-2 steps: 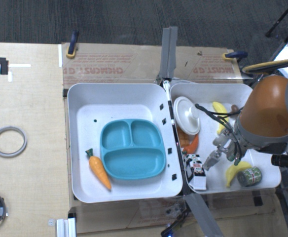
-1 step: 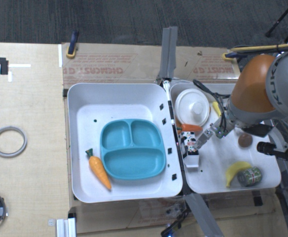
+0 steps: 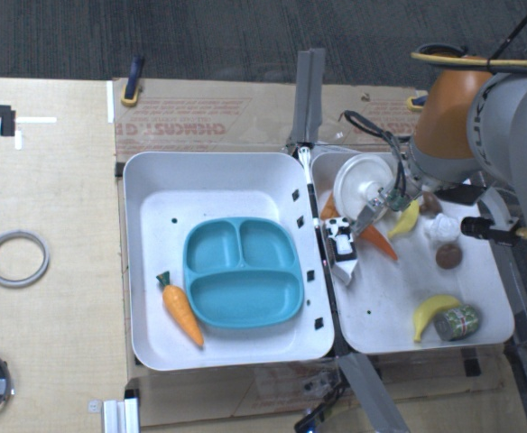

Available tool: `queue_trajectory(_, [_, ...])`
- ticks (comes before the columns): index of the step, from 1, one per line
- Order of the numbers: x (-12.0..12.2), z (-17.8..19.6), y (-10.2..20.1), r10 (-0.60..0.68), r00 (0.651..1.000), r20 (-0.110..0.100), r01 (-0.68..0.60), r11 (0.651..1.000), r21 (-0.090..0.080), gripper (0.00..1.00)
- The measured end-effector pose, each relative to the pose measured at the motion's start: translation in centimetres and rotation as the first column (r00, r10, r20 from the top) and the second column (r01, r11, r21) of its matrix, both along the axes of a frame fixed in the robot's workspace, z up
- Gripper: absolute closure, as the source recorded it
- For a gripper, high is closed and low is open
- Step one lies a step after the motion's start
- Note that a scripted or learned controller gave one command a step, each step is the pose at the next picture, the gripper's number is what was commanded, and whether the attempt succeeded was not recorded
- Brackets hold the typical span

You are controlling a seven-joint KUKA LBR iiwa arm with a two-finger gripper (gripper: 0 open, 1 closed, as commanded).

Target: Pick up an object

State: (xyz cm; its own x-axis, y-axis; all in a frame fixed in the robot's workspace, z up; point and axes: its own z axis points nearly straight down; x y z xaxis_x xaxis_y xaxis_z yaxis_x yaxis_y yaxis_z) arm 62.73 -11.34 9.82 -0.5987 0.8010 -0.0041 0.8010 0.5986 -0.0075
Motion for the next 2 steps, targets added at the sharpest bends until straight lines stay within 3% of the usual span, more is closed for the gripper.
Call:
queue_trajectory(1, [0.2,1.0,-0.1,0.003,1.000,0.011,-0.003,1.000,-0.006,1.00])
queue_trajectory(2, [0.7,11.7,5.4,-0.086,0.996,0.005,0.086,0.996,0.006,1.00])
